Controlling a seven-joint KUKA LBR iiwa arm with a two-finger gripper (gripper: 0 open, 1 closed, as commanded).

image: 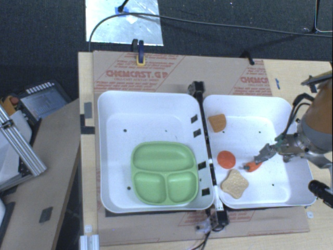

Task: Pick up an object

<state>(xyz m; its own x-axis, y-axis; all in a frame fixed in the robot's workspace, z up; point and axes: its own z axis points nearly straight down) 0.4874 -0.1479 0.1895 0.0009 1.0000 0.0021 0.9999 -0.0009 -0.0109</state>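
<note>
My arm (317, 124) reaches in over the right-hand bin (278, 108), and the other bin (114, 108) lies well beyond my pincer (260, 159), on the far side of the divider, carrying a green sectioned plate (164, 172) that I have nothing to do with here. Closer in, past my tip, sit three pieces of food on the bin floor: a tan slice of bread (234, 184) down and beyond the tip, a round red-orange piece (226, 159) straight ahead of it, and a small orange-brown chunk (217, 122) farther off toward the back wall. Smallest of all is a little orange bit (252, 166) right at my tip, seemingly touching it and resting on the floor. I judge the pick as barely begun: I am low and lined up on that bit, but nothing is lifted. Whether my pincer is wide or closed, I cannot tell; gripping and raising are left.
</note>
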